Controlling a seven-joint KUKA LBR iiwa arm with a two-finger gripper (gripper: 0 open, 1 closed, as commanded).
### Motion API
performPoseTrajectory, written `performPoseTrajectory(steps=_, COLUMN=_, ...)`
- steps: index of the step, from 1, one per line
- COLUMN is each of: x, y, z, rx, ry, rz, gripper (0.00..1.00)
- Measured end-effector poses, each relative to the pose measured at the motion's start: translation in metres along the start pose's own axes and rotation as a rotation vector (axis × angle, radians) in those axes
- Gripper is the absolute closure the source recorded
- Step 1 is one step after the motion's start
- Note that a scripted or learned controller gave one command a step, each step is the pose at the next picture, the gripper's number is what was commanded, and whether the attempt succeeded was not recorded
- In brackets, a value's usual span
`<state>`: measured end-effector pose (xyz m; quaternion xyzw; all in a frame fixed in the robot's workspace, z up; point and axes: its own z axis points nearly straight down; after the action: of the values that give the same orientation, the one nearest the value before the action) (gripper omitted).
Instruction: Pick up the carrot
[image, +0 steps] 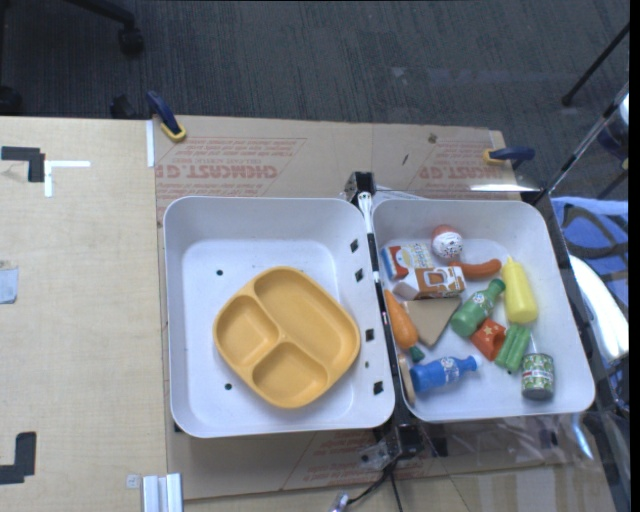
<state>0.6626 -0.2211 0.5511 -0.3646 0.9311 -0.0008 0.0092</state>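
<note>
How the gripper stands, I cannot tell from here. The carrot (400, 322) lies in the right bin (560, 262), lengthwise against its left wall, just beside a tan wedge (432, 320) and below a small carton (428, 276). A blue bottle (443, 373) lies near the carrot's lower end. Further right sit a green bottle (477, 308), a yellow bottle (518, 290) and a can (537, 377). The left bin (190, 300) holds a yellow divided plate (287, 336).

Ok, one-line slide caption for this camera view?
Orange carrot lies among toy groceries in the right white bin; a yellow three-compartment plastic tray sits in the left white bin.
</note>
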Motion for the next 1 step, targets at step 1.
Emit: performPoseTrajectory(steps=1, x=0.0000, y=0.0000, z=0.0000, rx=0.000, ry=0.000, rz=0.000, gripper=0.00)
